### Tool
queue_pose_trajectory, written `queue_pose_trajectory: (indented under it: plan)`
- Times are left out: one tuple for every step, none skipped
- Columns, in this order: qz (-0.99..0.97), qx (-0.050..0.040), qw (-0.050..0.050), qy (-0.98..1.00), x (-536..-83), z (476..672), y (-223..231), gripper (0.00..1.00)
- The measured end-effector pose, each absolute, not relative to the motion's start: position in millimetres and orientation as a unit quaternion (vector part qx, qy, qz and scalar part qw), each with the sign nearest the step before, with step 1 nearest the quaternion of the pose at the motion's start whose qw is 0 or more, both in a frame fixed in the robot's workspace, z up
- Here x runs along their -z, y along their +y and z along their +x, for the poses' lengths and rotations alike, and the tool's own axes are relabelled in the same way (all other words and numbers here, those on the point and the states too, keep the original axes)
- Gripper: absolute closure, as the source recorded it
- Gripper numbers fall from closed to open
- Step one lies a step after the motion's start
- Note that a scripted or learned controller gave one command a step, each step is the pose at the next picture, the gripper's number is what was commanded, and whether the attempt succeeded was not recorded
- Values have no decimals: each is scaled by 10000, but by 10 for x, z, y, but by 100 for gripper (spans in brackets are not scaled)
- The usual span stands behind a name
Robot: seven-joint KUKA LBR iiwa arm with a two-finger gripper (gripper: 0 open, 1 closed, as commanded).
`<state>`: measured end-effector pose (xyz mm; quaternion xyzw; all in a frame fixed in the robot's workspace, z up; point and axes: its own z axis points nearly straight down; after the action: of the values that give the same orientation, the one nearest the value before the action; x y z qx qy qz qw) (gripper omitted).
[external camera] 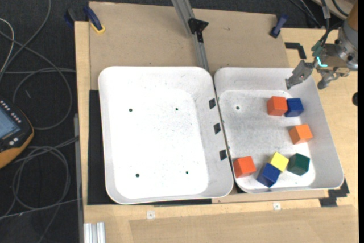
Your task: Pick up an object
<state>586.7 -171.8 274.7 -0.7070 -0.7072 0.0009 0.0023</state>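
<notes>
Over the right bin's (335,176) far right corner, the hand (311,78) hangs spread wide, nothing between its fingers (297,77).

Risks as I read them:
- Red block (277,106) and blue block (294,107) sit touching. A straight drop on either likely lands a finger on the neighbour, shoves the pair, and closes on nothing.
- Yellow block (278,161), second blue block (267,174) and green block (298,164) are bunched at the near rim; same crowding, plus the bin wall blocks one finger.
- Orange block (301,134) stands alone, the safest target. Second red block (244,165) is also free but farthest from the hand.

Relative position: the red/blue pair lies nearest, just below and left of the hand in the camera view, close to it but not under it. The orange block sits further toward the near side. Left bin (108,122) on the counter (142,25) holds no blocks.
</notes>
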Motion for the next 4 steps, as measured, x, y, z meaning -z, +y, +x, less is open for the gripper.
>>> queue_pose_trajectory:
  plan:
    - [-7067,2,5,-7075,-2769,5874,-1718,0]
    - [-7068,-13,26,-7074,-2300,5852,-1627,0]
    - [-7065,-15,31,-7077,-1749,5936,-1574,0]
    - [-7069,-19,36,-7073,-1117,5918,-1529,0]
